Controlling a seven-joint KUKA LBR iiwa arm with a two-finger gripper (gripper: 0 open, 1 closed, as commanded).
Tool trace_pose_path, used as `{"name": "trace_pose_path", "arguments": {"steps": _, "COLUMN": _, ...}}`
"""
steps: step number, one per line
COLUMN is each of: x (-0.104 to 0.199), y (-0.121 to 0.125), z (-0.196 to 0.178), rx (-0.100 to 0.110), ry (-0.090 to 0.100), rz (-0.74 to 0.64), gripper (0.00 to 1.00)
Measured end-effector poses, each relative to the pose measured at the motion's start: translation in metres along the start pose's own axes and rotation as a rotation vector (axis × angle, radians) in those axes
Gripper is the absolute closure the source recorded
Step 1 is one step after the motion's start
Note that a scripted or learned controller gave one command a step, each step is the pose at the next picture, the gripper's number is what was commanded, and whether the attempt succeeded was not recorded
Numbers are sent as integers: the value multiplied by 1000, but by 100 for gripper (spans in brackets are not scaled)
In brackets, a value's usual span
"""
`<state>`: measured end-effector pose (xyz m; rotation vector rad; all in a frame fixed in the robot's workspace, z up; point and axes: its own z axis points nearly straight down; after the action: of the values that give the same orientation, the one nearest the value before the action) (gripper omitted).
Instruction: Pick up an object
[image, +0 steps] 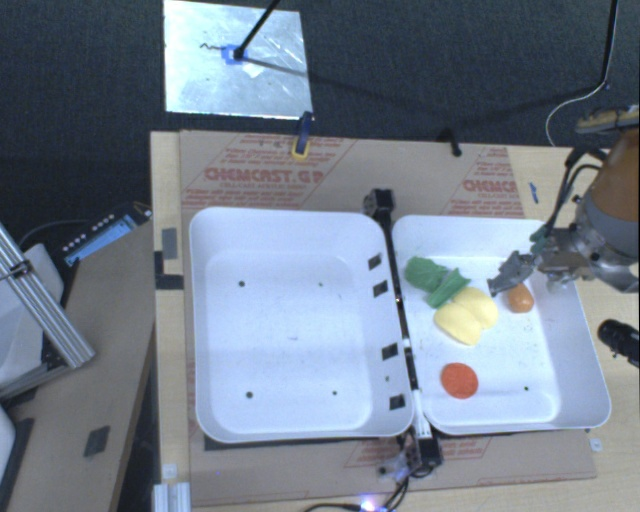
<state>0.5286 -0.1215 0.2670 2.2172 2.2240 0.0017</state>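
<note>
You see the left bin (290, 320) on the bench; in the right bin (560, 400) lie a green piece (435, 278), a yellow object (467, 317) just below it, a red disc (459, 380) — and a small orange object (519, 298). The gripper (512, 272) hovers just beside the orange object; grip state cannot be told.

2 bins side by side — left bin (290, 320), right bin (570, 370) holding 4 objects

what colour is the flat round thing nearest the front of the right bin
Red-orange; the round disc shows plainly in the camera view.
</note>
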Motion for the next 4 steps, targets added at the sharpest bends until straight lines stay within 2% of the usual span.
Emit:
{"name": "trace_pose_path", "arguments": {"steps": 1, "x": 81, "y": 41, "z": 87, "rx": 3, "ry": 3, "rz": -9, "gripper": 0}}
{"name": "trace_pose_path", "arguments": {"steps": 2, "x": 35, "y": 2, "z": 149, "rx": 8, "ry": -1, "rz": 7, "gripper": 0}}
{"name": "trace_pose_path", "arguments": {"steps": 3, "x": 18, "y": -44, "z": 184, "rx": 5, "ry": 1, "rz": 4, "gripper": 0}}
{"name": "trace_pose_path", "arguments": {"steps": 4, "x": 27, "y": 63, "z": 159, "rx": -11, "ry": -2, "rz": -5, "gripper": 0}}
